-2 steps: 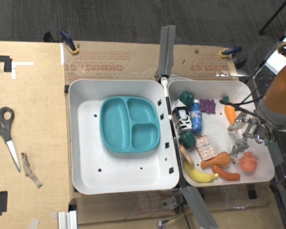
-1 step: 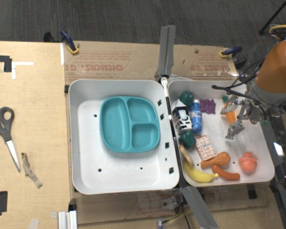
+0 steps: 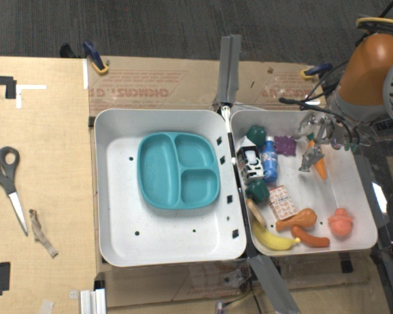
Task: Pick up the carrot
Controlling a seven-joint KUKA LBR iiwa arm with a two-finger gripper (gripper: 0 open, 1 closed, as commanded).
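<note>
Looking down on my feed, I see the carrot (image 3: 321, 169) as a small orange wedge in the right bin (image 3: 354, 195), up in its far right part, tilted and pressed against the lower end of the gripper (image 3: 308, 157). The metal fingers (image 3: 307, 161) point down with the orange piece just beside them on their right, touching; from this slant I cannot tell whether the carrot sits between the fingers or only beside them, and I cannot tell how wide they stand. Above the gripper the wrist is a tangle of cables, and behind it the arm (image 3: 373, 64) rises with its orange band toward the right edge. Moving outward in the same bin, a purple piece (image 3: 285, 145) lies to the left of the gripper, a blue bottle (image 3: 270, 161) stands beside it, and a dark green round thing (image 3: 256, 135) sits near the far left corner. A black-and-white box (image 3: 250, 164) lies against the left wall, with another dark green thing (image 3: 257, 191) below it. A red-and-white packet (image 3: 282, 203) lies mid-bin, a brown drumstick shape (image 3: 297, 220) nearer me, an orange-red sausage-like piece (image 3: 312, 239) under that, a banana (image 3: 272, 238) at the near left corner, and a pink-orange fruit (image 3: 341, 223) near the right wall. The left bin (image 3: 118, 227) carries a teal divided plate (image 3: 179, 170). On the bench (image 3: 39, 175) to the left lie scissors (image 3: 8, 182).
</note>
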